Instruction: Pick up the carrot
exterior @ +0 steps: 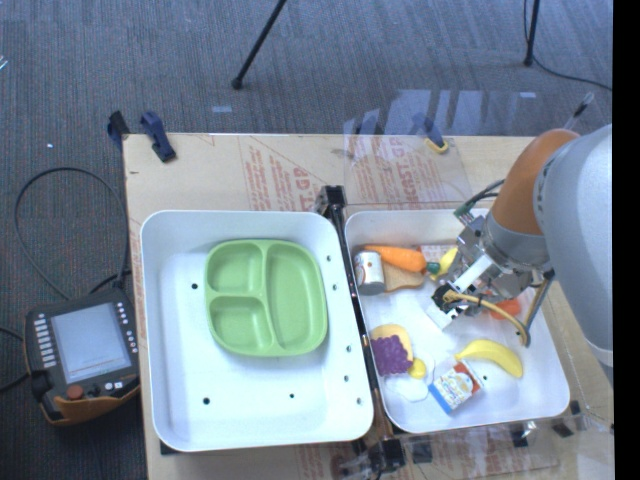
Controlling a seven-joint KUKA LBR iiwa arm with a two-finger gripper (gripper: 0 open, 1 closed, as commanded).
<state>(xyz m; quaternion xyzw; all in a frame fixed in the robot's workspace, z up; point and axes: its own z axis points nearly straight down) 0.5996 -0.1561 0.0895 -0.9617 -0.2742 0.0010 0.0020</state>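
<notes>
Carrot (396, 258): it lies in the right bin (556, 388), near the far wall, long axis running left to right across your view, its green end toward the gripper (452, 301). The gripper hangs just right of and nearer you than the carrot, apart from it. Whether it is open you cannot tell. The arm (560, 208) slants in from the right, wrist bent down-left.

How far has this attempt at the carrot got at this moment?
Done: the arm has reached over the right bin, with the gripper low among the items. In hand: nothing that I can see; the carrot lies on the bin floor up-left of the gripper, beside a small can, apart from the gripper. Left: line up over the carrot, close on it and lift it. The banana and green tray are not involved.
</notes>
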